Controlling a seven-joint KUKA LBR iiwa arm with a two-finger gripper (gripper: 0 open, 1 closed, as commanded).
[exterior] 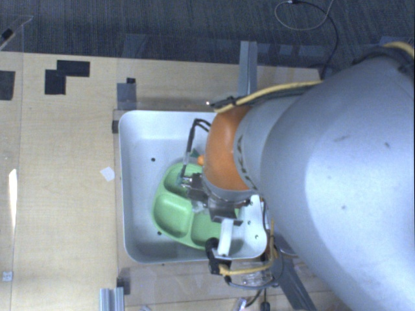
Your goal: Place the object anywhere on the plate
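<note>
Plate [170,214] sits in the white bin [139,148], toward its lower right, half under the arm [324,173]. I count one plate, pale green and glossy like moulded plastic, with two rounded compartments showing. Its visible part runs long from the top of my view toward the bottom. One small bright orange bit [201,161] shows at the plate's upper edge, hard against the wrist [220,196]; I see too little of it to tell its shape or which way it points. The bin is smooth, shallow and round-cornered. The wrist covers the jaws, so I cannot tell how they stand.
</note>
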